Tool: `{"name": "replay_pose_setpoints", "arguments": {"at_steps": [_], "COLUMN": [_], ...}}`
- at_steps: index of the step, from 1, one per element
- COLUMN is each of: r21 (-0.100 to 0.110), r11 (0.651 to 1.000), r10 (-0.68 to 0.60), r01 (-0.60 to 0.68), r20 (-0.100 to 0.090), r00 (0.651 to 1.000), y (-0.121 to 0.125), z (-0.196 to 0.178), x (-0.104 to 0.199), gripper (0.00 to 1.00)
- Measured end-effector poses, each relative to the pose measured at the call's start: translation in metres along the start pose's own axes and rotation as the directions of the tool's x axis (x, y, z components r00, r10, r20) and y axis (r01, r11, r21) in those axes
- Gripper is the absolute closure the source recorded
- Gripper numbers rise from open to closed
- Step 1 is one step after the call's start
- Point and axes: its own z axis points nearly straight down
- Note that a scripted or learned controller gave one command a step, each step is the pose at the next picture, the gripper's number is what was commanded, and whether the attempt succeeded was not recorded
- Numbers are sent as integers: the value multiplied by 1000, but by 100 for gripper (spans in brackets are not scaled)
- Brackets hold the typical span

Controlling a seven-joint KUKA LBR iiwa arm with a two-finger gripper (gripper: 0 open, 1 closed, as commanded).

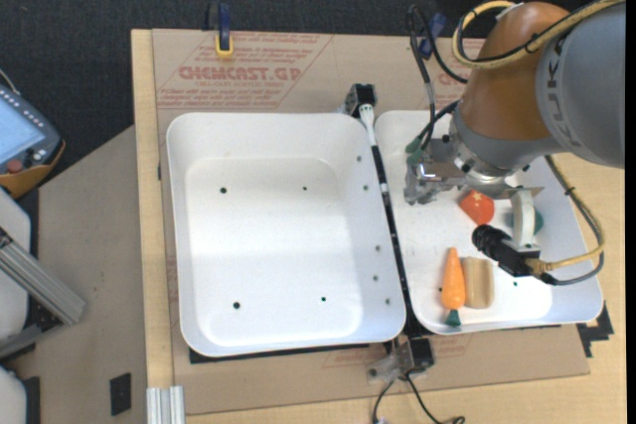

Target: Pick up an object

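The gripper (422, 182) is lowered into the right bin (566, 308), near its left wall, w/ the grey arm (556, 84) and orange band above it. Jaw state can't be told (the metal parts are too small and partly hidden). A toy carrot (453, 281) is seen lying nr the front, touching a tan block (480, 283). An orange-red piece (478, 207) sits just right of the gripper. The left bin (189, 144) lies alongside.
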Motion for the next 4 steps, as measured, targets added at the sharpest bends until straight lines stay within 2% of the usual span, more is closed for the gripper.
{"name": "replay_pose_setpoints", "arguments": {"at_steps": [1, 2, 3, 4], "r21": [-2, 3, 13, 2], "r11": [1000, 1000, 1000, 1000], "r10": [7, 4, 11, 7], "r01": [-7, -4, -11, -7], "r20": [4, 2, 2, 3], "r00": [1000, 1000, 1000, 1000], "y": [21, 20, -29, -32], "z": [-68, -79, -64, -109], "x": [-6, 35, 21, 29], "gripper": [100, 100, 100, 100]}}
